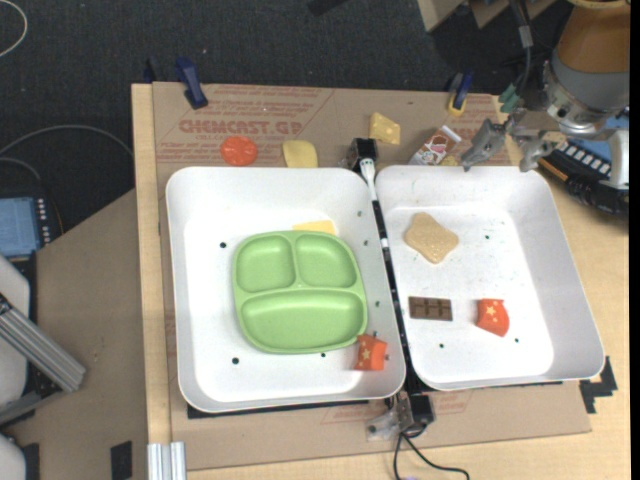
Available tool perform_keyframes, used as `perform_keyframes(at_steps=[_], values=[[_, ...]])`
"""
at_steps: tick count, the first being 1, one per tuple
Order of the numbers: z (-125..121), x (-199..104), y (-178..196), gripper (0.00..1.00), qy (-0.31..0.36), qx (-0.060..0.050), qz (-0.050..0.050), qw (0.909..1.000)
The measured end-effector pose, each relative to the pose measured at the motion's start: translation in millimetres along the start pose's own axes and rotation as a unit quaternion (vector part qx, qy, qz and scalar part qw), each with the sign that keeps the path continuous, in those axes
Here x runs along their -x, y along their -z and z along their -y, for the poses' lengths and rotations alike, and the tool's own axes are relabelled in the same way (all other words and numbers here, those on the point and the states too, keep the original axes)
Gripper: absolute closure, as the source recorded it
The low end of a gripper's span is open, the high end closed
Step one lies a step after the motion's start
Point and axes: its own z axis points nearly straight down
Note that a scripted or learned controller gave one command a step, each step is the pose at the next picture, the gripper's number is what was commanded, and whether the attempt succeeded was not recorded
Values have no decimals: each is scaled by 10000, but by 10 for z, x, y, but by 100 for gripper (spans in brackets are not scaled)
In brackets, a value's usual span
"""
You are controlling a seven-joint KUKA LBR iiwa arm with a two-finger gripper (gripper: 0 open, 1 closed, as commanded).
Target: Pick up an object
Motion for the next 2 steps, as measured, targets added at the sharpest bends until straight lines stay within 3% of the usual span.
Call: perform_keyframes(at_steps=[1, 2], values=[[518, 338, -735, 0, -21, -44, -5, 10000], [1115, 430, -919, 0, -15, -35, -9, 10000]])
